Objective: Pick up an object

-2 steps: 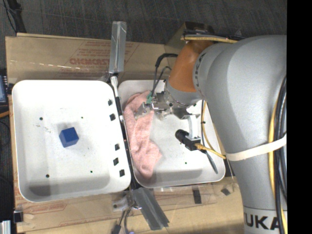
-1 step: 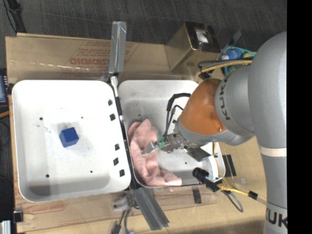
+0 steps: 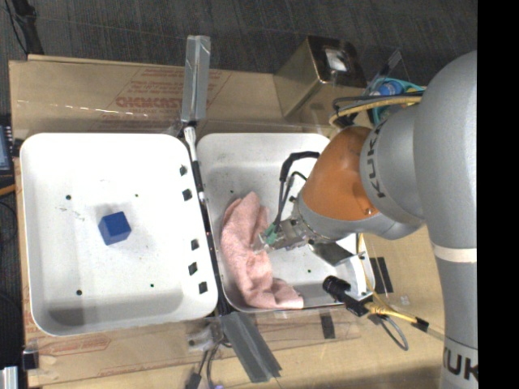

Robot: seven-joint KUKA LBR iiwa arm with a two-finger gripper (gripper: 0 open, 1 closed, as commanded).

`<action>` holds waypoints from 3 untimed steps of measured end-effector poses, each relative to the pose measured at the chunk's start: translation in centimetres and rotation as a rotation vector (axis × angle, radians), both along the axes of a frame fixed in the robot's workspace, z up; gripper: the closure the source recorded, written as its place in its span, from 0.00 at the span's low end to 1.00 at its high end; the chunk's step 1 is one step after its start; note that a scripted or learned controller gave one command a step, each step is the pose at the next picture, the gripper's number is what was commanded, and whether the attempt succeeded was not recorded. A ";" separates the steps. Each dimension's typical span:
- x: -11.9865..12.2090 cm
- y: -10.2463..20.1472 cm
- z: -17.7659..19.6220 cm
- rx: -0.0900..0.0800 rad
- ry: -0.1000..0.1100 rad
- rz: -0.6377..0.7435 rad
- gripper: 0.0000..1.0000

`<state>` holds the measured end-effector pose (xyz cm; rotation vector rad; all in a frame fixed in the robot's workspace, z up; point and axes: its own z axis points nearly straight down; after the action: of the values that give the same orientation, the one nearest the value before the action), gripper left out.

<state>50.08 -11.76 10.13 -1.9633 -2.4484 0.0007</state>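
A crumpled pink cloth (image 3: 247, 254) lies along the left side of the right bin (image 3: 243, 148), reaching down to its front wall. My gripper (image 3: 272, 239) hangs low in that bin, right at the cloth's right edge, under the orange wrist band. A small blue cube (image 3: 114, 227) rests alone on the floor of the left bin (image 3: 49, 160), far from the gripper.
A raised divider with black clips (image 3: 195, 217) separates the two bins. A tan box (image 3: 312, 71) stands behind the right bin. The grey arm covers the right bin's right half. Cardboard lies under the bins.
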 end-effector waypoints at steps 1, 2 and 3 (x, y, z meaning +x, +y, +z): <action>0.0 0.0 0.0 0.000 0.000 0.000 0.00; 6.9 -0.3 -0.9 -0.001 -0.002 -0.016 0.00; 8.8 -4.9 3.8 -0.002 -0.001 -0.223 0.00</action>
<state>58.93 -16.68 13.95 -2.2257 -2.2159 0.0013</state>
